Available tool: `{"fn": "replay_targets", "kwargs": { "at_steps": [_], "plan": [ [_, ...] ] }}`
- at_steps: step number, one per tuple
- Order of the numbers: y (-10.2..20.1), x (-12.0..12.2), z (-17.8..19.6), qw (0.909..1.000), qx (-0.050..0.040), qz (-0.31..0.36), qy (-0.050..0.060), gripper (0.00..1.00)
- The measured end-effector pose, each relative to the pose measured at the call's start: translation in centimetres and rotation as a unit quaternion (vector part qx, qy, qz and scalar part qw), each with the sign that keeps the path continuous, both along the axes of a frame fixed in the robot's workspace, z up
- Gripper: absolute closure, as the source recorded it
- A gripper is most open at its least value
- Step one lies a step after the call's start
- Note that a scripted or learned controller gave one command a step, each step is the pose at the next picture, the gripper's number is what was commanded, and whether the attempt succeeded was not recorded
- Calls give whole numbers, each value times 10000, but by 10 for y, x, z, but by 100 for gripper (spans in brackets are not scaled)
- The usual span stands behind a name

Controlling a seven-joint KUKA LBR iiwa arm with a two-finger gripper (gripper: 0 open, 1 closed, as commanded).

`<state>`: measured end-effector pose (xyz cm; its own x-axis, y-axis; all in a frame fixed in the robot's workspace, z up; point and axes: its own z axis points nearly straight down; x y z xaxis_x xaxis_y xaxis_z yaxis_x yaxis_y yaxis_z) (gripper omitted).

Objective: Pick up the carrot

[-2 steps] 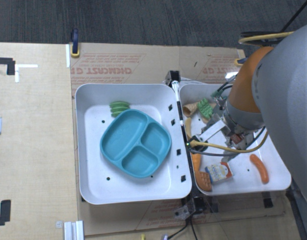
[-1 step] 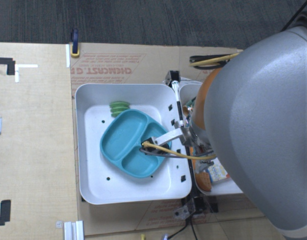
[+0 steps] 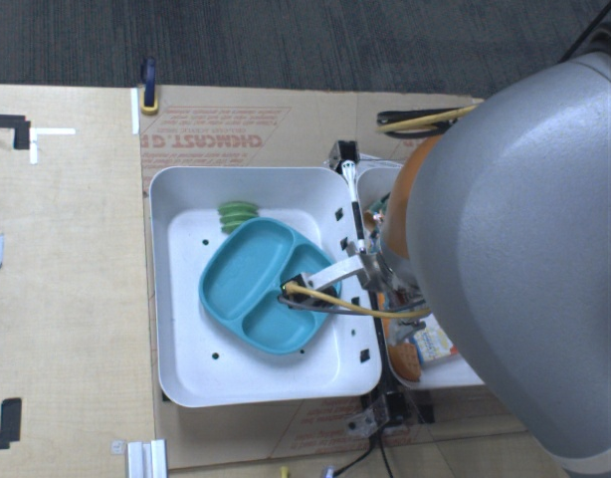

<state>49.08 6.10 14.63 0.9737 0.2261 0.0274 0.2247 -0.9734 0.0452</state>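
An orange-brown rounded thing (image 3: 406,364), possibly the carrot, lies at the front left of the right bin (image 3: 455,374), half under the arm. The big grey arm (image 3: 514,267) covers most of that bin. My gripper (image 3: 377,259) hangs low at the dividing wall between the two bins, behind the orange thing and mostly hidden by the wrist. I cannot make out anything held in it.
The left bin (image 3: 176,297) holds a blue divided plate (image 3: 258,287) tilted across its middle, with a green ribbed thing (image 3: 238,212) just behind it. A white and blue packet (image 3: 432,343) lies beside the orange thing. Clamps sit on the bin walls.
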Motion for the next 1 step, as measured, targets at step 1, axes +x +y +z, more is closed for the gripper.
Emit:
{"fn": "replay_targets", "kwargs": {
  "at_steps": [1],
  "plan": [
    [1, 16, -7, 10000, -23, -74, -40, 0]
  ]
}}
